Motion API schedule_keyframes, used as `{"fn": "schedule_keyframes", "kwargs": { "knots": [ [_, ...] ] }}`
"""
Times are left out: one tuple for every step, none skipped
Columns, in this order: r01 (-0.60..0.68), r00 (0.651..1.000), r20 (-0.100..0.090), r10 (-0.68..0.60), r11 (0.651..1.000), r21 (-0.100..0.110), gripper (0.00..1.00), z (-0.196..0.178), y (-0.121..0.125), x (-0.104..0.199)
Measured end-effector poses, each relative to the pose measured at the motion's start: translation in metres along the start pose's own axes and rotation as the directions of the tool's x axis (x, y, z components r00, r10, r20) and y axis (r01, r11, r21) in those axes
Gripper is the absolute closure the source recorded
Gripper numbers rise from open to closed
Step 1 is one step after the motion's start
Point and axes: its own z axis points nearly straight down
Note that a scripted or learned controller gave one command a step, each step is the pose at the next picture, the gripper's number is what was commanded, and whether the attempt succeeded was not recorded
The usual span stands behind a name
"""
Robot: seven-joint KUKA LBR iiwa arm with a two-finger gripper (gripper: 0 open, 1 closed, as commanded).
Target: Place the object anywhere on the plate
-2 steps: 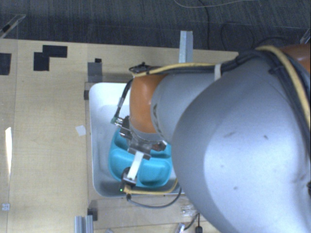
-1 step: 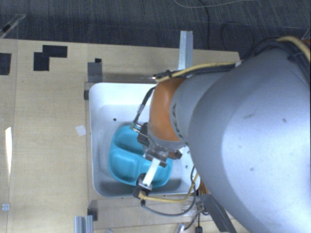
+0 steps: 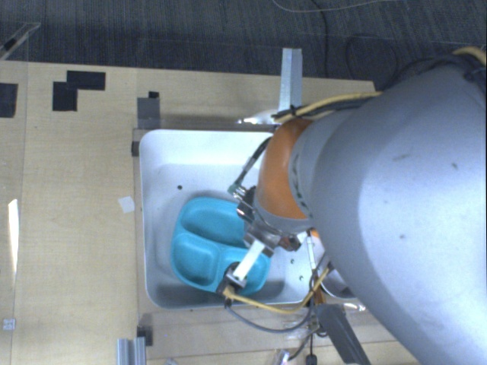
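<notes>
Okay, I'm looking down on the counter (image 3: 76, 204), and the big grey arm (image 3: 396, 204) reaches in from the right and covers most of that side. Its orange band (image 3: 278, 173) sits above the white bin (image 3: 163, 181). The blue plate (image 3: 202, 238) lies in the near half of that bin, close to the near wall, with a raised ridge splitting it into compartments. The hand (image 3: 257, 226) hangs low over the plate's right edge, right at the rim. From this angle the wrist hides its business end, so I cannot tell whether it is spread, pressed together or pinching anything. The object is the big question: I can't say where it is. The left and middle of the plate are bare blue, and the bin floor to the far and left of the plate is plain white. If the object is here, it is tucked under the wrist, either carried or sitting on the plate's right side. My read is that the hand is where a drop onto the plate would happen, so the approach looks as good as done. What I can't confirm is the placement itself, so I'm calling the task unfinished. What's left is a clear look at the object resting on the plate with the hand clear of it.
</notes>
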Motion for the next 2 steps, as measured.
{"fn": "schedule_keyframes", "kwargs": {
  "knots": [
    [0.191,0.981,0.016,-0.191,0.981,0.013,1.00,-0.036,-0.019,0.017],
    [0.040,0.999,0.020,-0.040,0.999,0.010,1.00,-0.070,-0.041,0.045]
  ]
}}
